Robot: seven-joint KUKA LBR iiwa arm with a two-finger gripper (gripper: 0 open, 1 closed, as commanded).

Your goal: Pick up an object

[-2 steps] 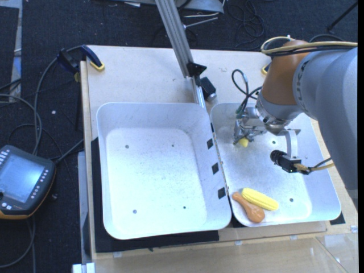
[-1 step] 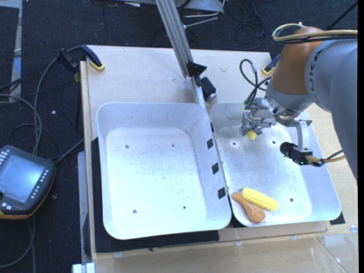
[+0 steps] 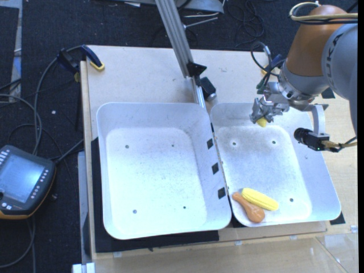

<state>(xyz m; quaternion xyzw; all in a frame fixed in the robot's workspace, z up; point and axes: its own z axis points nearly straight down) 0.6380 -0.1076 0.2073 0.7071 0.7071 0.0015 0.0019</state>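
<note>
Camera view shows the two-finger gripper [image 3: 262,118] above the right white bin [image 3: 318,192], clasping a small yellow object [image 3: 261,122]; lift straight, slowly.

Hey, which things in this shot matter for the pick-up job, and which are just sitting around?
Part of the job:
- gripper, over the right bin's far end, a small yellow thing at its tip
- right bin
- yellow corn cob
- orange piece beside it

Just lying about:
- left bin
- teach pendant
- aluminium rail
</note>
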